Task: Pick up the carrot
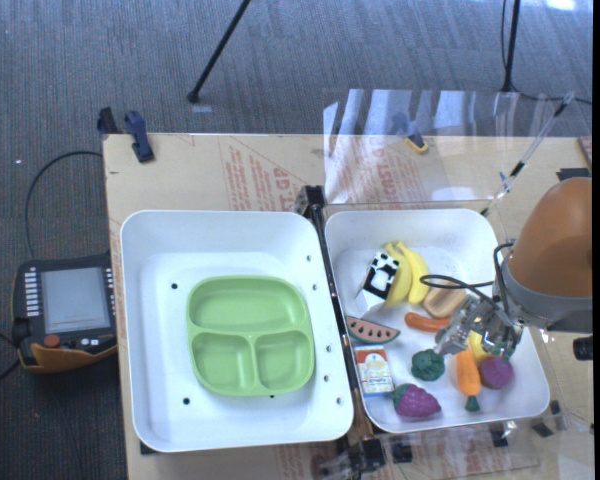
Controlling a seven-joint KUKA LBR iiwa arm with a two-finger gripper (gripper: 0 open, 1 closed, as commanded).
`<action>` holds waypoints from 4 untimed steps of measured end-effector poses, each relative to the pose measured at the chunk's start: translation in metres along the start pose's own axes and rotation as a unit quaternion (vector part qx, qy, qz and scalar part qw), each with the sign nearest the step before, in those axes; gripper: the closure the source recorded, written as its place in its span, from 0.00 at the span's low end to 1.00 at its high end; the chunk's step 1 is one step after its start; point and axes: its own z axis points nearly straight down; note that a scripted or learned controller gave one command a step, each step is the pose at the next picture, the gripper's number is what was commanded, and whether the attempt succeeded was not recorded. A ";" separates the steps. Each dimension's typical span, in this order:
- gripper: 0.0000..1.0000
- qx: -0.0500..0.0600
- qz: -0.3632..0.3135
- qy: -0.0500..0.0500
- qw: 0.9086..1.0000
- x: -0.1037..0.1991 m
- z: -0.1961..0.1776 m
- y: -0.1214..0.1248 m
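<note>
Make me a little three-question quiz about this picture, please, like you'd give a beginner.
1. True or false: the green divided plate lies in the left bin.
2. Which sits nearest the gripper? A) carrot B) watermelon slice C) grapes
3. Fill in: the bananas lie in the ____ bin.

Key
1. True.
2. A: the carrot lies just below the gripper, in the right bin.
3. Right.

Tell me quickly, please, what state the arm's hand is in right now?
Hand: low in the right bin, just above the carrot; open or closed cannot be told, and nothing is seen held.
</note>
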 end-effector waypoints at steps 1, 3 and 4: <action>1.00 0.002 0.008 -0.001 1.000 -0.012 -0.017 -0.062; 1.00 0.001 0.094 0.001 0.996 0.042 -0.001 0.024; 1.00 0.001 0.094 0.004 0.996 0.042 -0.007 0.024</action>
